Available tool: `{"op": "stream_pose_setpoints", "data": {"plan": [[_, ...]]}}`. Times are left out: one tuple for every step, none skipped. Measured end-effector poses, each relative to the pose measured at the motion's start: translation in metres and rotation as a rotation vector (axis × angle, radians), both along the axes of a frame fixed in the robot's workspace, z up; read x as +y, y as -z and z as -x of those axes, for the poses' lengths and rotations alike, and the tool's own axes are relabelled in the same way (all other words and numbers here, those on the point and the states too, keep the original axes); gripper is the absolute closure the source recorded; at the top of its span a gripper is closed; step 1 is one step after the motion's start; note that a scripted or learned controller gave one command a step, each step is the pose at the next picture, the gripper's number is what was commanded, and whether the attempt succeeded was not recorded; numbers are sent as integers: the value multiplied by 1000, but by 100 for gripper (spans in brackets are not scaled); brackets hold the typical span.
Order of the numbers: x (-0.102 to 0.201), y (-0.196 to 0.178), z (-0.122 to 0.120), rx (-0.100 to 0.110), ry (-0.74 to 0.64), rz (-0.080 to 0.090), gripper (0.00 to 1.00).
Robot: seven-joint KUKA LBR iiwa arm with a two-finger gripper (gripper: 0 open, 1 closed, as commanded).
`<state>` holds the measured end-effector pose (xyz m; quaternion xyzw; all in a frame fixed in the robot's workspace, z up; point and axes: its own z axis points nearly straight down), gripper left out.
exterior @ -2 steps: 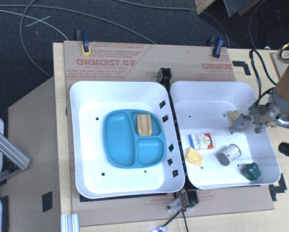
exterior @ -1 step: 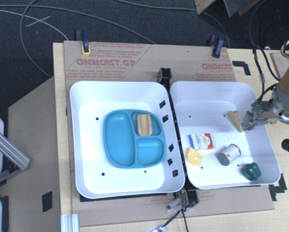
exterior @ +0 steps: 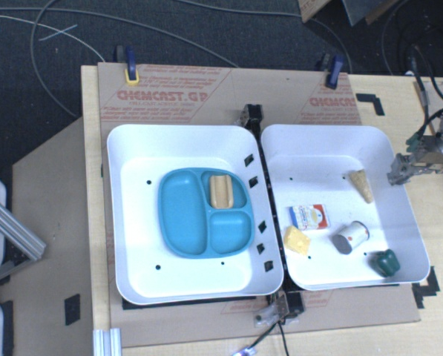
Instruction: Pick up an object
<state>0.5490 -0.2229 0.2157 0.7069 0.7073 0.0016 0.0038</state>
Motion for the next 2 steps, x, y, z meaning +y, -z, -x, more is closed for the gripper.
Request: {"op": "stream_pose_setpoints", "data": {"plan": [[0, -48, -1, 1, 0, 0, 100], [59, -34, -9, 9, -6, -6, 100]]}}
